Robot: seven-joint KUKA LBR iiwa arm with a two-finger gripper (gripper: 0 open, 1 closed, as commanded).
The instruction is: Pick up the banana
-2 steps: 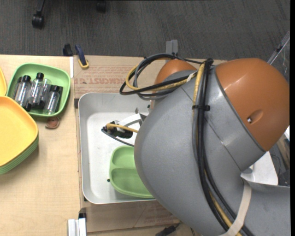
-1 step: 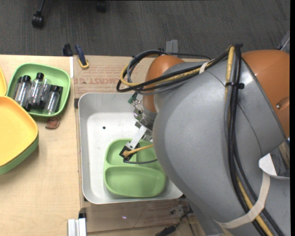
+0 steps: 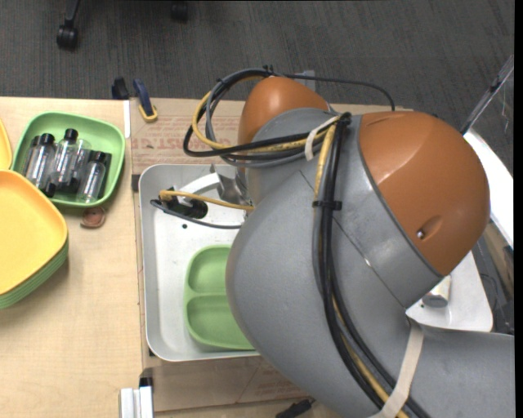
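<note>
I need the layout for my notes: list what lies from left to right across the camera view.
Stack of yellow plates → green tray of small bottles → white bin → green divided plate → grey arm with its orange cap.

A light wooden table (image 3: 73, 343) fills the left and lower part of the view, its far edge running straight across near the top. Beyond that edge lies dark grey carpeted floor (image 3: 343, 41). On the floor near the upper left stands a black caster wheel of a chair (image 3: 68, 34), with a second dark wheel (image 3: 179, 11) partly cut off at the top edge. The light is even and soft, casting only faint shadows on the table's surface.
</note>
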